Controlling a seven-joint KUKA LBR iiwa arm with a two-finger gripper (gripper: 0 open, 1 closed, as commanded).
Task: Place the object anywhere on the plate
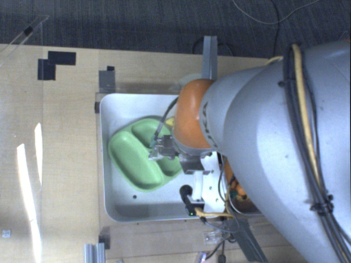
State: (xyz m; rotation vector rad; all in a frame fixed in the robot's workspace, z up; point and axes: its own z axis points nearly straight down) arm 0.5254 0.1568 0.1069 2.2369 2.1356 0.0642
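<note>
A light green plate (134, 158) with two compartments lies in the left white bin (112, 201). The grey arm with its orange band (189, 116) reaches in from the right and hangs over the plate's right edge. The gripper (164, 147) points down at that edge, and the wrist hides its tips. A small yellow thing (169, 123) peeks out just above the plate beside the orange band; I cannot tell what it is. Orange and dark objects (237, 189) show in the right bin, under the arm.
The arm's large grey body (290, 147) covers almost all of the right bin. A white bracket with a black cable (200, 193) hangs below the wrist near the bin's front wall. Metal brackets (107, 80) stand at the bin's corners.
</note>
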